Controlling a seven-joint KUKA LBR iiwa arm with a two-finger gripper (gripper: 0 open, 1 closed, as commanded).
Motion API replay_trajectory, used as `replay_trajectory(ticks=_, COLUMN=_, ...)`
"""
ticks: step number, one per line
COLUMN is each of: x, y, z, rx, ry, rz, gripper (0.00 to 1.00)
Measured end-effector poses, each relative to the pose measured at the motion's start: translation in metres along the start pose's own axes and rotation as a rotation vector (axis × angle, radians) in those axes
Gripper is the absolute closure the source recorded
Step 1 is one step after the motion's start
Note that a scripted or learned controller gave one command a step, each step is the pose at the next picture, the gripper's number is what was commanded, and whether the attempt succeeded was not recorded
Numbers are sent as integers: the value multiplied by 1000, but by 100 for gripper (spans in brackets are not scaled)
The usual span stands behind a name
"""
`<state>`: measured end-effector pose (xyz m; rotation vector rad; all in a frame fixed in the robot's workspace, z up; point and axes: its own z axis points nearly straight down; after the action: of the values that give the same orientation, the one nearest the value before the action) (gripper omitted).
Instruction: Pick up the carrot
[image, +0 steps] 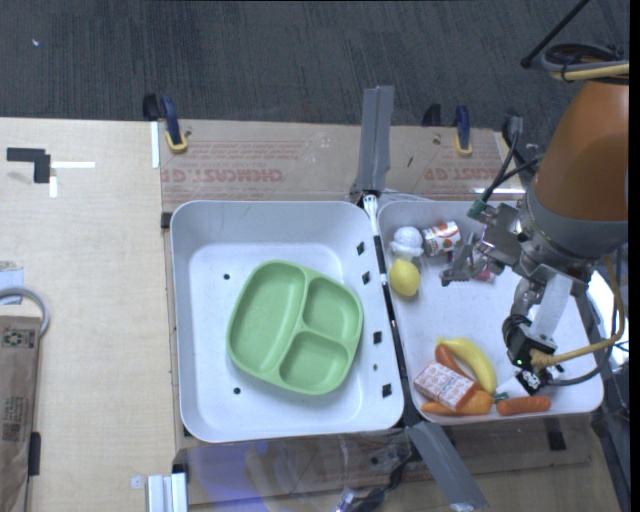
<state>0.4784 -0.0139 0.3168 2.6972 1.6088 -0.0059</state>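
The carrot (524, 404) is orange with a small green top and lies flat at the front right corner of the right bin (580, 405). My gripper (468, 264) hangs over the back half of that bin, well behind the carrot, close to a small can (440, 238). A pink object (491, 268) shows just beside the gripper, partly hidden by it. Nothing is visibly held.
The right bin also holds a white object (406, 240), a lemon (404, 277), a banana (472, 359), a small red-and-white box (443, 384) and another orange item (473, 403) left of the carrot. A green divided plate (295, 326) lies in the left bin (200, 300). Cables (530, 345) dangle above the carrot.
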Motion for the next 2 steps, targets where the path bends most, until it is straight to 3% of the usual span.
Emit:
replay_trajectory(ticks=1, x=-29, y=14, z=101, rx=4, ry=0, rz=-107, gripper=0)
replay_trajectory(ticks=2, x=55, y=23, z=117, rx=3, ry=-1, rz=161, gripper=0)
